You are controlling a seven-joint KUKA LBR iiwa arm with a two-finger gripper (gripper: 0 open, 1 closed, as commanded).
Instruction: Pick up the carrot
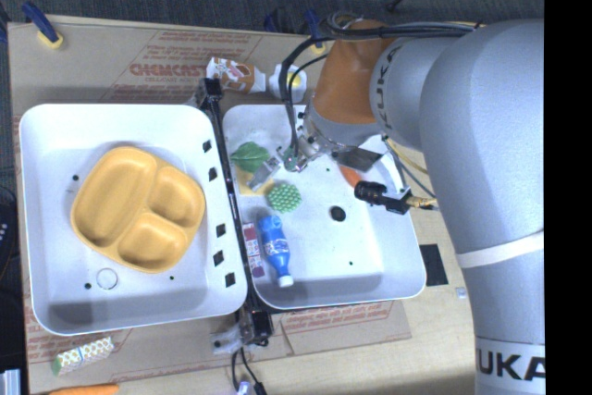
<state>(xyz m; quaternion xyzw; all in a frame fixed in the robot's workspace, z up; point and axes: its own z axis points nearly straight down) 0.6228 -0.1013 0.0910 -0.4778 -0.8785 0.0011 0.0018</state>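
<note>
Gripper (296, 158) hangs low over the far-left part of the right bin (393, 277), its small tip just right of a green leafy item (248, 154) that lies against the bin's left wall. Whether its fingers are spread or pressed together cannot be told, since the wrist hides them from above, and nothing can be seen held between them. Just near of the tip sits a round green dotted ball (283, 196), and nearer still a blue bottle (275, 247) with a white cap lies beside a flat red and white packet (252, 250) along the left wall. A small orange piece, likely the carrot (349, 172), shows just right of the gripper, half covered by the wrist and a black cable fitting (379, 194).

In the left bin (37, 227) rests a yellow tray (137, 206) with 3 compartments. Outside the bins, a small bottle (233, 74) lies on the bench at the far side.

Reaching in from the right, the grey arm (472, 162) bends down steeply, its orange band (344, 88) above the bin's far edge.
</note>
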